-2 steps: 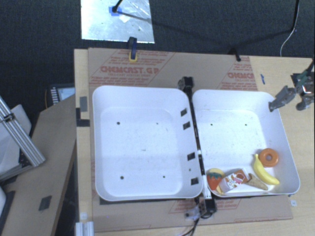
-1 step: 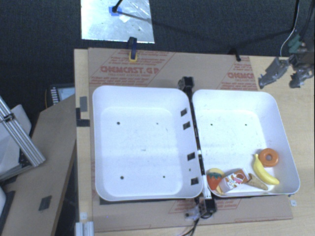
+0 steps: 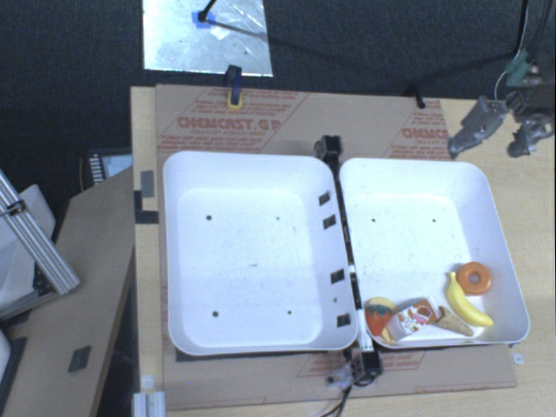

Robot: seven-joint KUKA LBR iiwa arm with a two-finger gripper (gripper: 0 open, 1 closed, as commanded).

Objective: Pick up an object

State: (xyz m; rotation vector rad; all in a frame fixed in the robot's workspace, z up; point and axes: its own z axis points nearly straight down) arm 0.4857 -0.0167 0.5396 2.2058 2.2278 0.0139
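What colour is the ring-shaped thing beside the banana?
Orange: the ring, seen in the camera view.

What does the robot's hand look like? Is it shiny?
The gripper is grey metal with a dull shine, not mirror-bright. It has two chunky fingers that look like little claws. Above them sits a darker block with a greenish part and thin cables looping up from it.

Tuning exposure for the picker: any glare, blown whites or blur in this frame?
Camera view: strong glare on the metal sheet at top; white bins bright, but floor marks remain readable; the gripper is soft and slightly blurred at upper right; the banana and orange ring are small but distinct, with little shadow.
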